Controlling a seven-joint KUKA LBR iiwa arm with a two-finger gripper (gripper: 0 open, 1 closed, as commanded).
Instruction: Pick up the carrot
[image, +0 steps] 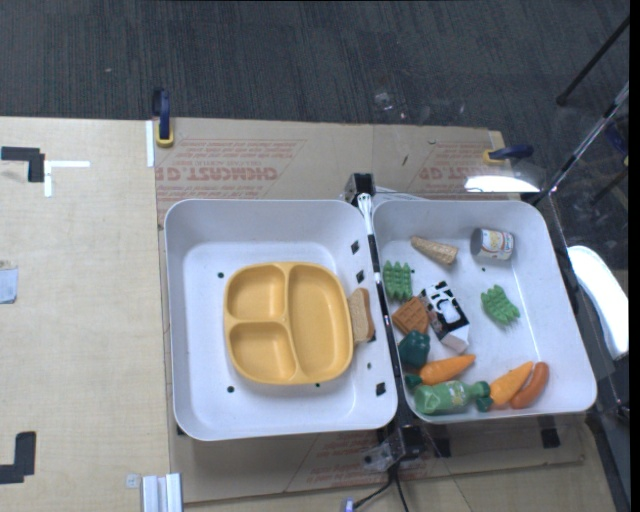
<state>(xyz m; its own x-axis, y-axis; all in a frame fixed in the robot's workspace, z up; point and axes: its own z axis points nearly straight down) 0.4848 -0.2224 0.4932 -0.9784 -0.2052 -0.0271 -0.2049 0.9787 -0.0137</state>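
An orange carrot (446, 369) lies near the front of the right bin (560, 300), its left end against a dark green leafy piece (414, 349). A second orange, carrot-like piece (510, 382) lies further right by the front wall. It rests beside a red-orange sausage (534, 385). A green bottle-shaped toy (443, 399) lies just in front of the first carrot, touching it.
The right bin also holds a cone-shaped beige piece (434, 250), a silver can (492, 242), two green ridged pieces (398, 280) (499, 306), a brown cracker (411, 316) and a black-and-white block (445, 307). The left bin (190, 300) holds a yellow divided plate (288, 322) and a bread slice (361, 315).
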